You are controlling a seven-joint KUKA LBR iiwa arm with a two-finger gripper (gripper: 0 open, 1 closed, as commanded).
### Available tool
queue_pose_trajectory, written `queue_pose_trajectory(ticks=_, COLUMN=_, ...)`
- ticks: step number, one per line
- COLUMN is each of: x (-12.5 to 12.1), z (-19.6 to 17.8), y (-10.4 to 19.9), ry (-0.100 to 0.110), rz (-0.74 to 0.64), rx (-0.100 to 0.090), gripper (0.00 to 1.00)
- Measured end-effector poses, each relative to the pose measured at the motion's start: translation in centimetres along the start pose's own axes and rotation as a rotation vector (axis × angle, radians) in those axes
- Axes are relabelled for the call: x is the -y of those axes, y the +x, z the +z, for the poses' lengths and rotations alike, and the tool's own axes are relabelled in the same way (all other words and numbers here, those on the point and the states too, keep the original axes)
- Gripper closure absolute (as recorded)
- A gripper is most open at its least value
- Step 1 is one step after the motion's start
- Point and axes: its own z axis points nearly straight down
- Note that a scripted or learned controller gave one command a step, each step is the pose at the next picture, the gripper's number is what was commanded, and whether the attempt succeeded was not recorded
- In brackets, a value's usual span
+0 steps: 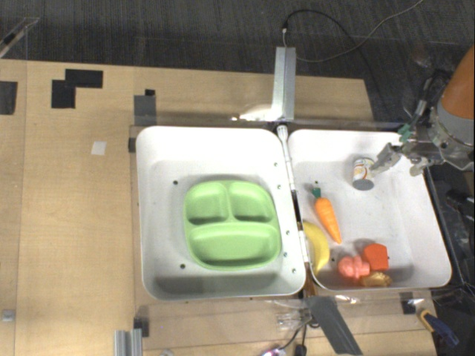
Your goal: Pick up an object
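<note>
**Gripper over right bin, nothing held**

Gripper (397, 158) at right bin (438, 221) far edge, near small can (361, 170). Jaw state: cannot tell. Carrot (327, 219), banana (318, 247), orange block (376, 256) bunch at near wall; the can stands apart, likely easiest pick. Green tray (231, 223) fills left bin.

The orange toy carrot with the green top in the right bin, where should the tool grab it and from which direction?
Probably across the thick upper part of the orange toy carrot, just below its green top, coming straight down from above. It lies flat, slanted, with bare bin floor on both long sides there. Its tapered lower end sits near the yellow toy banana, so finger room looks tighter there.
</note>
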Motion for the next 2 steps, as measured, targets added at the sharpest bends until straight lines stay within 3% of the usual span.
queue_pose_trajectory(ticks=1, x=-5.2, z=10.2, y=3.1, ry=0.000, rz=-0.001, rx=0.000, gripper=0.00)
queue_pose_trajectory(ticks=2, x=-8.9, z=13.5, y=2.5, ry=-0.001, rz=-0.250, rx=0.001, gripper=0.00)
